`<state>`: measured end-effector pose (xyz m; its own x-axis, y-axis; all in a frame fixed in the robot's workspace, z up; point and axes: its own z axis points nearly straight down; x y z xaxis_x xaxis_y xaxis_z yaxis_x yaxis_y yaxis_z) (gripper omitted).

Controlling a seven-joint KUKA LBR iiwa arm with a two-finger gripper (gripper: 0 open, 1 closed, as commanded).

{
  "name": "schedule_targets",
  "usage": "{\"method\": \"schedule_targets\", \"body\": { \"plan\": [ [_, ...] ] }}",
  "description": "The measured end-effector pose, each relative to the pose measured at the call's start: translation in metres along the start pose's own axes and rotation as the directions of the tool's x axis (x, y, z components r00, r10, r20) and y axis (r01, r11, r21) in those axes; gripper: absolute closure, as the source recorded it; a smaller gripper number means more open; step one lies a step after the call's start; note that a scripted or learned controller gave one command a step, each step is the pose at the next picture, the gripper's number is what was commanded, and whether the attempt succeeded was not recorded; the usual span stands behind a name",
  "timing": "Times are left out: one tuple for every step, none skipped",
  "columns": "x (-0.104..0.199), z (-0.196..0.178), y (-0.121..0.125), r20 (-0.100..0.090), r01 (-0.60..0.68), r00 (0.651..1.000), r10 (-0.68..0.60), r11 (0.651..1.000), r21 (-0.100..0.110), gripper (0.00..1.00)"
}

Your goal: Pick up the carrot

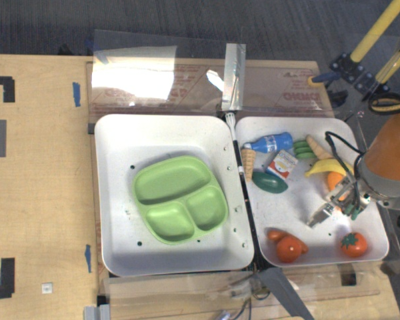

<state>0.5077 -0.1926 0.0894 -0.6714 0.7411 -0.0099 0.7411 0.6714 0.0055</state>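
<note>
Likely a light, stiff, smooth plastic toy, the carrot lies at the frame's right-middle in the right bin, just below the banana and beside the tool, whose open-or-closed state cannot be told; a mid-body grasp would suit it.

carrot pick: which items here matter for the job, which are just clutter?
Job:
- orange carrot, right bin, beside the yellow banana
- two-finger gripper, low in the right white bin

Clutter:
- yellow banana
- blue plastic bottle
- dark green oval piece
- two red tomatoes
- green divided plate, left bin
</note>
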Motion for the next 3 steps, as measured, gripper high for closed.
{"method": "schedule_targets", "body": {
  "plan": [
    [-0.023,0.001,0.000,-0.022,-0.265,0.964,0.265,0.964,-0.003,0.00],
    [-0.047,0.002,0.054,-0.006,-0.541,0.841,0.541,0.841,0.000,0.00],
    [-0.050,-0.011,0.054,0.002,-0.540,0.842,0.540,0.842,-0.005,1.00]
  ]
}}
